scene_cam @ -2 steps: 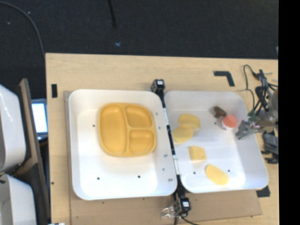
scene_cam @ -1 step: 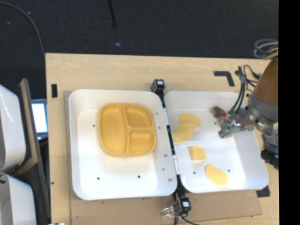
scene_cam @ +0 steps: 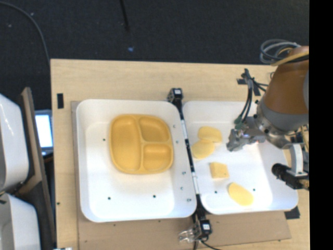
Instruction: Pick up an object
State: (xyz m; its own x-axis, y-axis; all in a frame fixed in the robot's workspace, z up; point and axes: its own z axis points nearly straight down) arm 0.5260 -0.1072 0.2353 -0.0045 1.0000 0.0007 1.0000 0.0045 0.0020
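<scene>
- The gripper (scene_cam: 238,140) hangs over the right bin (scene_cam: 276,191), at the end of the grey arm (scene_cam: 283,100) with its orange band; whether it is released or clenched cannot be told from this slant, and nothing shows held in it.
- Just left of the gripper lie two pale yellow pieces, an upper rounded one (scene_cam: 210,134) and a lower one (scene_cam: 203,150), touching or overlapping each other.
- Below and slightly left of the gripper sits a squarish yellow piece (scene_cam: 219,170), apart from the rest.
- Further below lies an oval yellow piece (scene_cam: 240,194), near the bin's front wall.
- Well to the left, past the divider between the bins, a yellow compartment plate (scene_cam: 141,143) rests in the left bin (scene_cam: 93,191).
- Both bins stand on the wooden counter (scene_cam: 130,77).
- Cables (scene_cam: 248,95) run down beside the arm above the gripper.
- No writing or label can be read.
</scene>
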